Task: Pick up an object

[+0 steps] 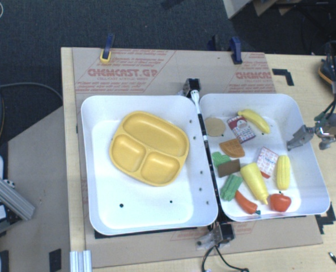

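Tomato point(279, 202) and orange carrot point(246, 203) sit nearest, at the right bin's point(306, 152) front edge, left-below the gripper point(307, 135). Yellow bottle point(254, 181), corn point(283, 171) and a white packet point(266, 161) are crowded just left of it. Banana point(254, 120) farther, upper-left. Yellow tray point(149, 148) well left. Finger spacing: can't tell.

A yellow plastic divided plate point(149, 148) is seen in a white left bin point(100, 208). In the white right bin point(309, 169), a yellow banana point(254, 120), red tomato point(279, 202) and green pepper point(231, 186) are seen.
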`<state>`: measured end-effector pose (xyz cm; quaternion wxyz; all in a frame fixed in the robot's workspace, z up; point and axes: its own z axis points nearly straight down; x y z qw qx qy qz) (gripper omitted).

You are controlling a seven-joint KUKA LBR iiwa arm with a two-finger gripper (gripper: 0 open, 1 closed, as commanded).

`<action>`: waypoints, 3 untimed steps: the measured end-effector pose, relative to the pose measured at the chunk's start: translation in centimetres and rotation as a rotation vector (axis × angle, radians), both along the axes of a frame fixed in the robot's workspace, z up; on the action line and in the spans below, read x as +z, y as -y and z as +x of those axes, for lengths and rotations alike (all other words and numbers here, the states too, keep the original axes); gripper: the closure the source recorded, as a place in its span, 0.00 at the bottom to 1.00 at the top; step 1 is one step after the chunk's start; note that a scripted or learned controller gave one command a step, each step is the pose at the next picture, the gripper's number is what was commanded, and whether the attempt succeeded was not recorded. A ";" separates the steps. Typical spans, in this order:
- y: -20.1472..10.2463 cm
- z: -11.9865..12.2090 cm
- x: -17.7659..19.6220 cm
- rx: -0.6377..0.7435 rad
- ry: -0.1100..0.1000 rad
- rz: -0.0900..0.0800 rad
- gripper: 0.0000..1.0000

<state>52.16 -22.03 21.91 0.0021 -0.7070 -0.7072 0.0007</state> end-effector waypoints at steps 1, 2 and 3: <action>-0.5 0.4 -4.5 0.000 -0.001 0.001 0.00; -0.9 1.0 -10.6 0.000 -0.001 0.001 0.00; -1.0 1.2 -13.1 0.000 0.005 0.002 0.00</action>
